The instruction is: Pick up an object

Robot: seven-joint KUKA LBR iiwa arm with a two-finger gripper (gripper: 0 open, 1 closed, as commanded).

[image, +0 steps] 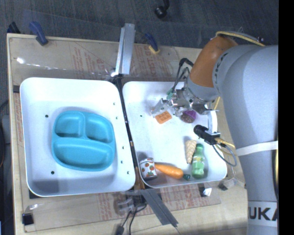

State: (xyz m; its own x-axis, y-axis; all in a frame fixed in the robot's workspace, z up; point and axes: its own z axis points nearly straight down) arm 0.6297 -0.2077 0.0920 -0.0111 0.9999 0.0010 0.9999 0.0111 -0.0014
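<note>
The grey KUKA arm (250,131) enters from the right, its bulky link filling that side from top to bottom. An orange band (209,62) wraps the arm above the wrist. From there the wrist bends down and to the left, ending in the hand (165,105), which is lowered with its metal tip pointing left. Thin cables loop along the wrist.

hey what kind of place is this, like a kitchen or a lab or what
Most likely a robotics lab bench, not a kitchen. A grey industrial arm reaches over two white bins clamped onto a wooden board, the food in the right bin looks like toys, such as a carrot, and the floor is office carpet.
</note>
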